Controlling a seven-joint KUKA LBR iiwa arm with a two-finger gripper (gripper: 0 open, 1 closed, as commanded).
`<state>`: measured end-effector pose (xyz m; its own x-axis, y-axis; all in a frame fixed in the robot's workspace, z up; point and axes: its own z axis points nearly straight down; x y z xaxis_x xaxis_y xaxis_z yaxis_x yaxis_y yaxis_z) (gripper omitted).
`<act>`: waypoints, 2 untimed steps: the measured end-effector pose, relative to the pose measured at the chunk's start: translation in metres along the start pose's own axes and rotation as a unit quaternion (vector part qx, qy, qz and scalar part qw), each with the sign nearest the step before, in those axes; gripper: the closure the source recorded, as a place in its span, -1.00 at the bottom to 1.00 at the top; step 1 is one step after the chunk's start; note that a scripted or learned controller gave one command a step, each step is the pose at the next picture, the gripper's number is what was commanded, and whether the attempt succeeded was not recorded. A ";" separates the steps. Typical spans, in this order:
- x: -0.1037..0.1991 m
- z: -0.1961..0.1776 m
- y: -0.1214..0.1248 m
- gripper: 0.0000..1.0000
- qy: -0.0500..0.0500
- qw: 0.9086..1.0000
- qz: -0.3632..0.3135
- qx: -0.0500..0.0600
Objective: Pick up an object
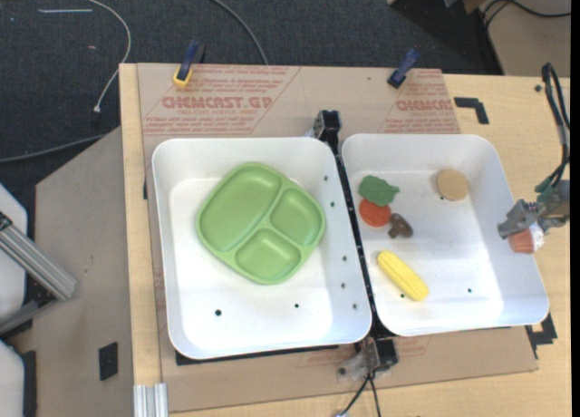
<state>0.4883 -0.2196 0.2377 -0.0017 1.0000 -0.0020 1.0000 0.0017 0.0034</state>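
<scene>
Wooden tabletop [507, 89], two white bins. Left bin [172, 252]: green plate [261, 222]. Right bin [480, 306]: yellow corn [402, 276]; tool [523, 225] at right rim, grip state unreadable.

In the right bin [480, 306] lie a yellow corn cob [402, 276], a tan disc [452, 185], and a green leaf [378, 190] touching an orange-red piece [374, 213] and a brown lump [400, 225].

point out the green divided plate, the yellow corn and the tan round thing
green divided plate [261, 221]: camera view, left bin, on the ridge where its compartments meet
yellow corn [402, 276]: camera view, right bin, middle of the cob
tan round thing [452, 185]: camera view, right bin, centre of its top
</scene>
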 end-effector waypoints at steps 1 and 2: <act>0.060 0.011 0.009 1.00 0.004 1.000 -0.003 0.004; 0.116 0.004 0.011 1.00 0.003 1.000 -0.003 0.004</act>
<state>0.4987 -0.1034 0.2333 -0.0074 1.0000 0.0047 1.0000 0.0075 -0.0047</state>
